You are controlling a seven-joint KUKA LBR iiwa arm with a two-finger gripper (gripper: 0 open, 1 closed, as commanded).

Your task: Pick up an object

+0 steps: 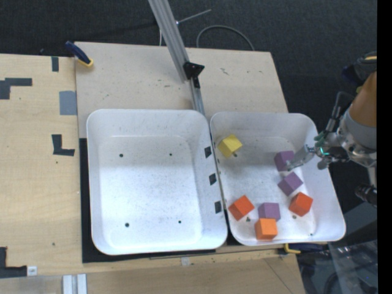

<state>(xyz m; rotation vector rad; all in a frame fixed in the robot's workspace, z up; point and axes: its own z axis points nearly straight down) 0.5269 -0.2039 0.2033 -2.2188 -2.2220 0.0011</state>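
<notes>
Orange cubes [266, 228] sat low and left of the gripper [305, 156]; a yellow block [230, 145] lay well left, and two purple cubes [284, 160] were nearest, one just beside it. Packed neighbours risked a nudge rather than a grasp. Reaching from the right over the bin [278, 119] rim, the gripper held nothing; its opening was unclear.

We see the gripper [306, 157] at the right bin's [324, 222] right rim, just beside a purple cube [283, 160]. A yellow cube [231, 145] sits near that bin's left wall. Toward its front edge lie two more purple cubes [290, 182] [269, 211] and three orange ones [241, 206] [266, 228] [301, 203].
</notes>
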